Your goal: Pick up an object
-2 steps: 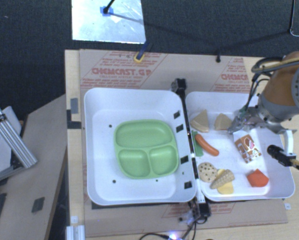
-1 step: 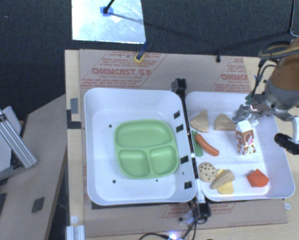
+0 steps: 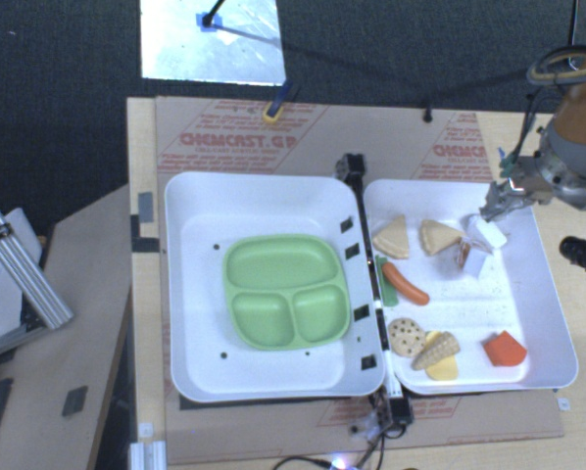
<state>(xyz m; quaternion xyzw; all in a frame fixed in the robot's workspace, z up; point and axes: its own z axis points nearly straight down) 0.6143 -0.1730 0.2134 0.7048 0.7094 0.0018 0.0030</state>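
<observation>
1. White and boxy, a small pale object point(image 3: 488, 233) lies at the upper right of the right bin point(image 3: 553, 302), just beside a brownish piece point(image 3: 463, 255); we take it for the likeliest target, since the gripper point(image 3: 500, 198) hangs directly above and beside it.
2. We cannot tell from this slanted view how the gripper is set, nor whether it touches the pale object; nothing is visibly lifted.
3. To do the step well, we judge the gripper should centre over the pale object, come straight down clear of the bin's wall, and close across its narrow sides; the brownish piece so close could be nudged or caught.
4. Other candidates share the right bin: two tan wedges point(image 3: 393, 238) point(image 3: 439, 235) near the top, a red-orange sausage shape point(image 3: 406, 284) at mid-left, a speckled cookie point(image 3: 405, 336) and a ridged tan piece over a yellow one point(image 3: 438, 352) lower down, and an orange block point(image 3: 506, 350) well apart at the lower right.
5. Beside it, the left bin point(image 3: 190, 262) carries a green divided tray point(image 3: 283, 292).
6. Both bins sit on a brown printed board point(image 3: 244, 140) atop the pale bench point(image 3: 87, 253); dark carpet point(image 3: 58, 57) lies beyond, with a shiny silver sheet point(image 3: 215, 32) at the top and a metal frame point(image 3: 14, 262) at the left.
</observation>
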